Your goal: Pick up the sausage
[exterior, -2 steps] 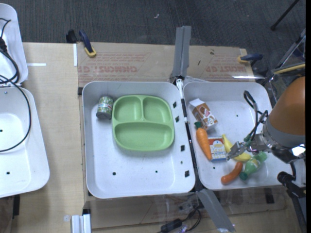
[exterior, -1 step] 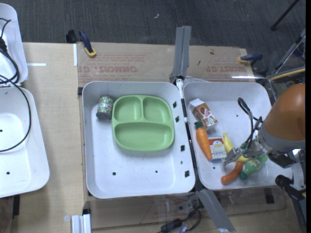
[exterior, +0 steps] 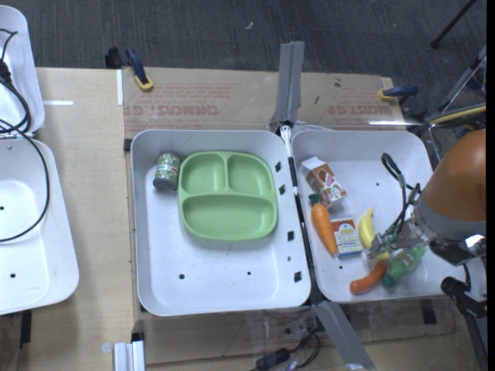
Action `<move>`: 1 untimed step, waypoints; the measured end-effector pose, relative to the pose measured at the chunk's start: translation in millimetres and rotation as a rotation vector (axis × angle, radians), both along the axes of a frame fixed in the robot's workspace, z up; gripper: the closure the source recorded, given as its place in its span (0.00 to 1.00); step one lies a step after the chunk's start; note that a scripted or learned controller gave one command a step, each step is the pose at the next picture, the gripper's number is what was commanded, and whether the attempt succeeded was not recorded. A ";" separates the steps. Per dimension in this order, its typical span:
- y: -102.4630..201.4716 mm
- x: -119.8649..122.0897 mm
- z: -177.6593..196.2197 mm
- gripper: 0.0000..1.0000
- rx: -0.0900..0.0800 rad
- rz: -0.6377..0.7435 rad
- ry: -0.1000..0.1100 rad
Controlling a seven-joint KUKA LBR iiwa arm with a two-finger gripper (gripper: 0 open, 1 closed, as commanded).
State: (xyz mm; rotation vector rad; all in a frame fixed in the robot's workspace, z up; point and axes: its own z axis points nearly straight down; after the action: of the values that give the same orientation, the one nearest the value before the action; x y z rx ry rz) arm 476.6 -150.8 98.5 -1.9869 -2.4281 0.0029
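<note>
Bench: we see a cardboard-covered top (exterior: 201,99) that bears two shallow white bins side by side.
Left bin: we find its white floor (exterior: 216,273) holding a green divided plate and a small can.
Right bin: its floor (exterior: 352,157) carries the food items, and the arm reaches into it from the right.
Arm: we note the grey body with the orange band (exterior: 462,178) over the right bin's right edge.
Green plate: it lies flat (exterior: 228,195) in the upper middle of the left bin.
Carrot: it lies (exterior: 323,227) along the right bin's left side, tip toward the near edge.
Sausage: we see it (exterior: 366,279) lying on the right bin's floor near the front edge, just beside a green bottle (exterior: 402,265).
Cartons: one (exterior: 326,181) sits above the carrot, another (exterior: 346,236) just beside it.
Banana: it stands (exterior: 366,227) right of the second carton.
Can: it sits (exterior: 165,170) touching the plate's left rim.
Gripper: it hangs (exterior: 389,243) just above the sausage and bottle; we cannot tell how the pincer stands.
</note>
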 end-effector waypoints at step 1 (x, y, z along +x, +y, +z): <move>61.3 2.4 148.4 1.00 -0.003 -0.035 -0.003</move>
State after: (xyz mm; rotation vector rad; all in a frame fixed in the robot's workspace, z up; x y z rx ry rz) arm 479.0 -89.5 246.9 -2.0313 -2.3961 0.0032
